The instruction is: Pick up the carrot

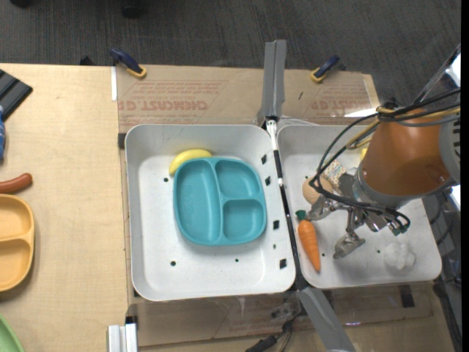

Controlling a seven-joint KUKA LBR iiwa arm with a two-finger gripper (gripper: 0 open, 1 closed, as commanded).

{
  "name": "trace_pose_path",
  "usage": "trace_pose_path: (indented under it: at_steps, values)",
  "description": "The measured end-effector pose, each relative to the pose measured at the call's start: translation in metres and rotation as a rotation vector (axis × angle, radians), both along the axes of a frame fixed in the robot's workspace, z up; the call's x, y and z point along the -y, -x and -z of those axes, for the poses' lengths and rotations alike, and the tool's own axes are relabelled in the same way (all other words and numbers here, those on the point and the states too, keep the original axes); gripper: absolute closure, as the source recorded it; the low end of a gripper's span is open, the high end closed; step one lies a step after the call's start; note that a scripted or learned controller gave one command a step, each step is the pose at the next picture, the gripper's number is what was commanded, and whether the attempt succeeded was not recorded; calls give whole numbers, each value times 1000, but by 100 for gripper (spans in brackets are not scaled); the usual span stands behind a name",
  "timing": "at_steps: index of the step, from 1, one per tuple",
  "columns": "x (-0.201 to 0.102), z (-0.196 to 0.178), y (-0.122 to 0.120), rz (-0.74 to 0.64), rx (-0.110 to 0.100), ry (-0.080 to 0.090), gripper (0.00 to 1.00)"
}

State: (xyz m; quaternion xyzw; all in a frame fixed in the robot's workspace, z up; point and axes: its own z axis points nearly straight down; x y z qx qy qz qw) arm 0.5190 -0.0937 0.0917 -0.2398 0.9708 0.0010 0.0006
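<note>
The orange carrot (pixel 310 246), green stub at its top end, lies along the left wall of the right bin (pixel 418 270). My gripper (pixel 333 229) hangs low over that bin, just right of the carrot. One finger (pixel 317 212) points toward the carrot's top, the other (pixel 347 247) sits lower right, so the jaws stand open with nothing between them. The orange band of the arm covers the bin's upper right part.
A teal divided plate (pixel 220 200) lies in the left bin (pixel 146 262) with a yellow banana (pixel 189 157) behind it. A beige rounded item (pixel 314 190) and a speckled one (pixel 333 171) sit under the wrist. A whitish lump (pixel 399 255) rests in the right bin's lower right.
</note>
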Motion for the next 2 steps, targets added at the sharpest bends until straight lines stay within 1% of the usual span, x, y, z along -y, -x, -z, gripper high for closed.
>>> trace_pose_path:
  at_steps: [1, 2]
  values:
    - [0, -10, -1, 3, 4, -1, 100]
    - [7, -1, -49, 120, 4, 0, 100]
